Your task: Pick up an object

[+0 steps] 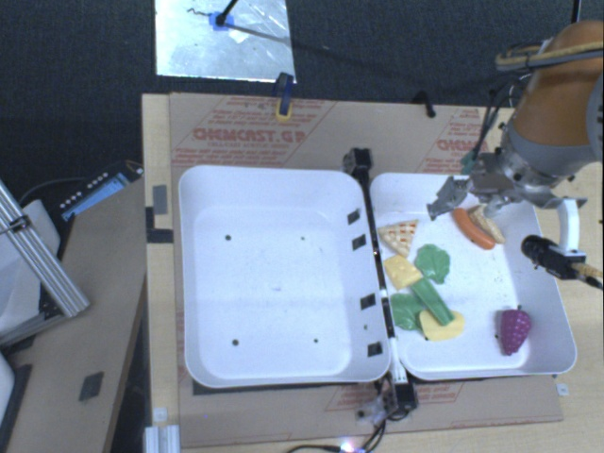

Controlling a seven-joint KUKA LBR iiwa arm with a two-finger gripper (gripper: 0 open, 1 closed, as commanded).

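"CHEMCAST GP" in red, printed on brown board (247, 132)

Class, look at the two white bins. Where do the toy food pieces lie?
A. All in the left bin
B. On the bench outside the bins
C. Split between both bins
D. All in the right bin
D: the pizza slice, purple grapes and the other pieces all lie in the right bin, under the arm.
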